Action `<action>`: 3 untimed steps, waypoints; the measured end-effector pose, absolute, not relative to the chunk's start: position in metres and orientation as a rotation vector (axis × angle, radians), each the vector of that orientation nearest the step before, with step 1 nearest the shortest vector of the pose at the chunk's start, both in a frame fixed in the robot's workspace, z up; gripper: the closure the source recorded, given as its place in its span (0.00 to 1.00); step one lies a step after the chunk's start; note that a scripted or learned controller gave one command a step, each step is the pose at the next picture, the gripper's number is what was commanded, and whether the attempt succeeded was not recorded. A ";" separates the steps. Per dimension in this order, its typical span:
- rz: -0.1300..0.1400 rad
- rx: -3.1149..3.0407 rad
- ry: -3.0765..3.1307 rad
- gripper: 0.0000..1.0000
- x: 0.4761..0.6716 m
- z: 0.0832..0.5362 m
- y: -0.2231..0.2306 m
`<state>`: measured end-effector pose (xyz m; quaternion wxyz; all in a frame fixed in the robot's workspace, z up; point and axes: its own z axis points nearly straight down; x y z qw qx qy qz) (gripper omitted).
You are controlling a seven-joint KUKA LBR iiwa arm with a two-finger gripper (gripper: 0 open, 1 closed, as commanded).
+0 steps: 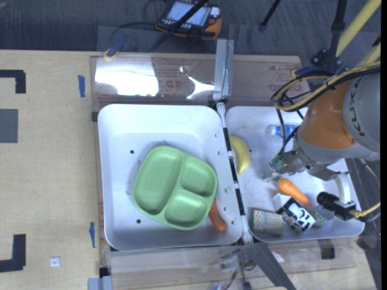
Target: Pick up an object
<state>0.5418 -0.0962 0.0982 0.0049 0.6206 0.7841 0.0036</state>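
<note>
In the right bin (260, 122), my gripper (282, 165) hangs low, just above and left of an orange carrot (294, 191). A yellow banana-shaped toy (240, 153) lies against the bin's left wall. At the back, a clear bottle with a blue cap (279, 130) is partly hidden by the arm. Along the front lie a patterned cup on its side (266, 221) and a black-and-white block (298, 215). I see nothing between the gripper's tips.
The left bin (121, 138) holds a green divided plate (174, 187), with a second orange carrot (216, 217) by the plate's lower right edge. A raised divider (231, 168) separates the two bins. A handheld controller (187, 17) sits beyond the bench.
</note>
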 end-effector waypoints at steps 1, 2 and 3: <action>0.011 1.944 2.456 0.00 0.542 0.098 -0.096; 0.001 1.791 2.579 0.00 0.480 0.134 -0.215; 0.002 1.741 2.612 0.00 0.560 0.157 -0.137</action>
